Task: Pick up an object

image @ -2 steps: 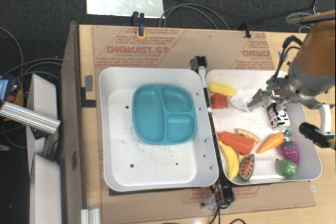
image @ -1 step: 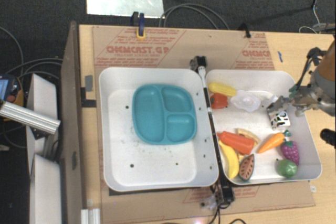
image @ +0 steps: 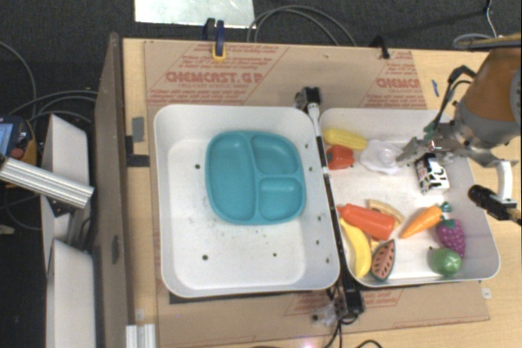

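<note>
Fingers first: I cannot tell from this slanted view whether they are spread or pressed together, as the gripper (image: 432,174) reads only as a black-and-white block hanging over the right bin (image: 489,257), near its far right part. I see nothing caught in it.

For a pick I judge the carrot (image: 422,220) the nearest candidate. It lies tilted in the right half of that bin, just nearer the front edge than the gripper, with the purple grapes (image: 451,235) just beside its leafy end and the green apple (image: 444,261) by the front right corner. It looks like moulded toy food, so I expect it to be light, stiff and hollow, not fragile, but glossy and tapered, and likely to squirt out of a grip taken near the tip. I would close across its thicker end, square to its length.

The red pepper (image: 367,218) and banana (image: 355,244) crowd the bin's left wall. The teal plate (image: 254,177) sits in the left bin (image: 175,257).
</note>
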`<action>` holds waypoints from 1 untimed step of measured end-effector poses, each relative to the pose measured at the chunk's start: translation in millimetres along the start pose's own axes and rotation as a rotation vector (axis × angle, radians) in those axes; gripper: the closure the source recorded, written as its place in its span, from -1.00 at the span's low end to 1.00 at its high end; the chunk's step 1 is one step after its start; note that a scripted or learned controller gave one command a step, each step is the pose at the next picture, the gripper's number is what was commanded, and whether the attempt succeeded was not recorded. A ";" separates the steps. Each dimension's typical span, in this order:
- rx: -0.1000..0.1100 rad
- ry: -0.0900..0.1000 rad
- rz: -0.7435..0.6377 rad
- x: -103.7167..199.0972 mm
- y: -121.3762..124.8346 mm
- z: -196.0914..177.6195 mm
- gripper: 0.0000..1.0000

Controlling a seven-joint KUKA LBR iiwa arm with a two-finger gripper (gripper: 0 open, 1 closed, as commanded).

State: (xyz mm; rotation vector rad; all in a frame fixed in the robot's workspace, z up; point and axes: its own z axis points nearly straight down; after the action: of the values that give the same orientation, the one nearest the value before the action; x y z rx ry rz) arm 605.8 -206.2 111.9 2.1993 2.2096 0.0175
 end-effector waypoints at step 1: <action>-0.004 -0.006 -0.002 -2.5 1.7 -10.5 1.00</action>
State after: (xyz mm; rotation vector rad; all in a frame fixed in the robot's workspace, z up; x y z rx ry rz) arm 607.3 -208.6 122.5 2.1926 2.2064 0.0143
